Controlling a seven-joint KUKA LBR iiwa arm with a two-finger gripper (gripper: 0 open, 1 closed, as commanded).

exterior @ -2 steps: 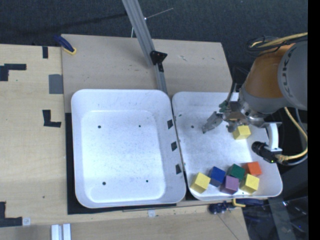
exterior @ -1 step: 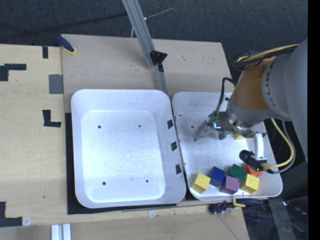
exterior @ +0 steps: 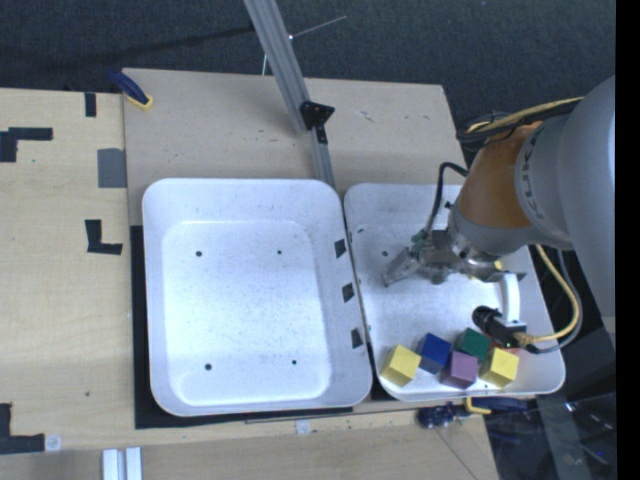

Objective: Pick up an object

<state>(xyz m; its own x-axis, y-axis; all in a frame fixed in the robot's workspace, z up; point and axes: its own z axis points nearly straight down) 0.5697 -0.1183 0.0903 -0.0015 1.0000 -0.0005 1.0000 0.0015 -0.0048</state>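
Note:
Several small blocks lie together at the near edge of the right bin (exterior: pixel 400 208): a yellow block (exterior: pixel 402 365), a blue block (exterior: pixel 435 352), a green block (exterior: pixel 472 345), a purple block (exterior: pixel 463 368) and a second yellow block (exterior: pixel 502 366). My gripper (exterior: pixel 402 264) hangs low over the bare middle of that bin, above and to the left of the blocks and apart from them. Its fingers look spread open, with nothing between them. The grey and orange wrist (exterior: pixel 500 193) reaches in from the right.
The left bin (exterior: pixel 240 190) stands beside the right one, their rims touching along the middle. A slanted metal pole (exterior: pixel 285 53) crosses the bench behind the bins. A small blue and yellow tool (exterior: pixel 133 90) lies at the far left, and another (exterior: pixel 448 414) lies below the right bin.

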